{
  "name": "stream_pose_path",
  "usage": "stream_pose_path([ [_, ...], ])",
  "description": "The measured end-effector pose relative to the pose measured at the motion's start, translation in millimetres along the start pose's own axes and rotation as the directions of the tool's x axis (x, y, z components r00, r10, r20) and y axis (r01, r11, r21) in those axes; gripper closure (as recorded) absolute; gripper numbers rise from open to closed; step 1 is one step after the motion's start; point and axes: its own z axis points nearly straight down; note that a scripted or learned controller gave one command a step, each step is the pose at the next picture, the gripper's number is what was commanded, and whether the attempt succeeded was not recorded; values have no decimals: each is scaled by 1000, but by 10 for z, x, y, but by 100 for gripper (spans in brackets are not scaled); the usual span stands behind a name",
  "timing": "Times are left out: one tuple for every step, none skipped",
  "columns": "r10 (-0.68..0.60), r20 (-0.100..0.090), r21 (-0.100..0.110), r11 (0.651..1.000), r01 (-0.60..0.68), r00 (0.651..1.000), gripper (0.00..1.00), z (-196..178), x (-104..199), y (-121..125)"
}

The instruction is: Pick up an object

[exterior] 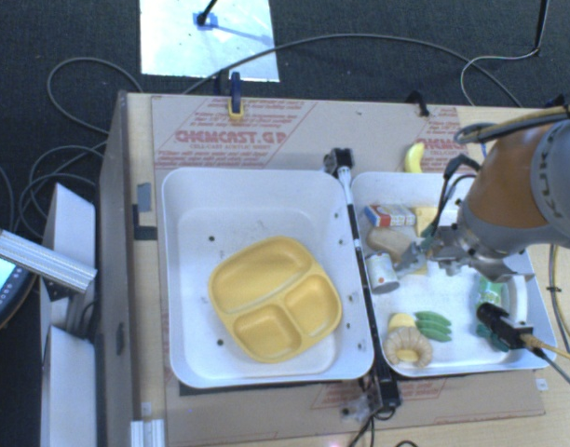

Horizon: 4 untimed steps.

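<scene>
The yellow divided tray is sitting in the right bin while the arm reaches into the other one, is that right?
Not quite. The camera view shows the yellow divided tray lying in the left bin. The arm reaches into the other one, the right bin, among the small items there.

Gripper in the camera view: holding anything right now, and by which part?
Cannot be told. The gripper is low in the right bin beside a small grey can and a beige lump, with nothing visibly between its fingers.

The left bin [187, 250] has bare floor around its yellow tray [276, 298]. The right bin [536, 319] is crowded; a small open patch [448, 291] lies mid-floor.
</scene>
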Motion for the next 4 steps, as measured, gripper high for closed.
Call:
stream_pose_path([
  [7, 19, -14, 1000, -7, 1000, 0, 461, -43, 590],
  [2, 5, -8, 1000, -2, 1000, 100, 365, 21, 593],
  [6, 16, -12, 1000, -6, 1000, 0, 349, -38, 594],
  [12, 19, 4, 1000, -12, 1000, 0, 450, 0, 1307],
])
